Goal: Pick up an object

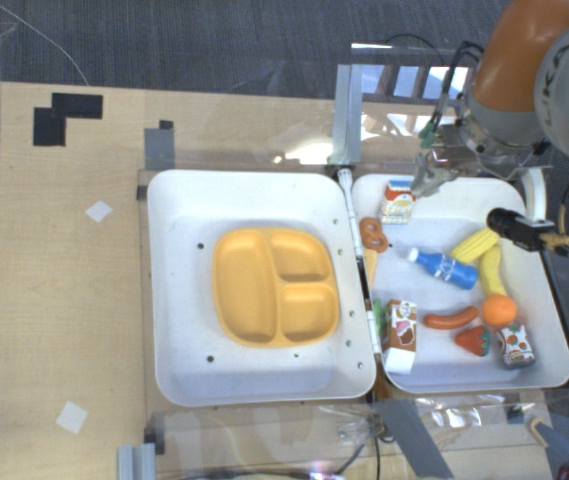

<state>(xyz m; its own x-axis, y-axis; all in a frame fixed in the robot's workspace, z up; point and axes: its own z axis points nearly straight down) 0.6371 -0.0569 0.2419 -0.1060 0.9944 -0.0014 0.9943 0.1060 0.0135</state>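
On the bench, two white bins: the left bin holds one yellow divided tray, the right bin some ten small items, one small carton at its far-left corner beneath the gripper, whose grip state is indeterminate.

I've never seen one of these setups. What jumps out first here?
The big yellow divided plate lies alone in the left bin. The right bin is crowded with toy food: corn, a blue bottle, a sausage, an orange. The gripper hangs over its far corner, near a small carton.
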